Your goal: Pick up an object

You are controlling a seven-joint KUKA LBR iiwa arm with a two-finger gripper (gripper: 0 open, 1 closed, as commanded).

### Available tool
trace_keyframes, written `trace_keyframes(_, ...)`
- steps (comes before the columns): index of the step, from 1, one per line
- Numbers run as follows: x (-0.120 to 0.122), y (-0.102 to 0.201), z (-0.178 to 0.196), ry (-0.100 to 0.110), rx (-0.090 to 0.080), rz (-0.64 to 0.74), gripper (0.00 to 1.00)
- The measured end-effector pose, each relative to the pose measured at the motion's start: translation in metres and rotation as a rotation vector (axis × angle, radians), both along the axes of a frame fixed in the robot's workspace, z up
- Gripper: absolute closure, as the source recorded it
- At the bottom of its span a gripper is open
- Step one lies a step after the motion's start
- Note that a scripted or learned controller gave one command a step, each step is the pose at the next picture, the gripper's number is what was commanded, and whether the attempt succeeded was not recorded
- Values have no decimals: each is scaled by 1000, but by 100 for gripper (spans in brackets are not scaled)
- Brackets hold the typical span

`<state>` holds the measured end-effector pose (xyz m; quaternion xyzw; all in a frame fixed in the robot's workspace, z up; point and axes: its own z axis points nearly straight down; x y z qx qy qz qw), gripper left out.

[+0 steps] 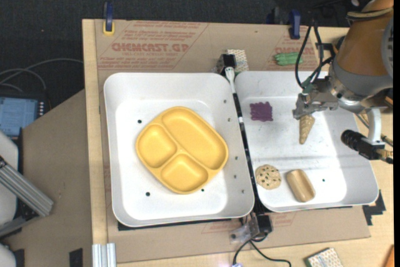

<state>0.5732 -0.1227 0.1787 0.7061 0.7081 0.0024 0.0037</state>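
Note:
My gripper [309,112] hangs over the upper middle of the right bin [350,197]. A tan waffle cone [305,129] has its wide end between the dark fingers and its tip pointing toward the front; the gripper is shut on it. Also in the right bin are a purple block [261,111] at the upper left, a chocolate-chip cookie [269,177] at the front left, and a brown bread roll [300,186] beside the cookie.
The left bin [119,134] holds a yellow divided plate [181,149]. A black part of the arm [361,144] juts over the right bin's right side. A green item [287,59] lies on the bench behind the bins.

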Motion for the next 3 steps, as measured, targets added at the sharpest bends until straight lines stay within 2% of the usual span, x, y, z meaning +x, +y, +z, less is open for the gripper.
trace_keyframes(1, 10, -18, 41, 1, -2, -2, 100)
trace_keyframes(2, -37, -4, 43, 12, 3, -4, 100)
trace_keyframes(3, 10, -8, 56, 1, -1, -1, 100)
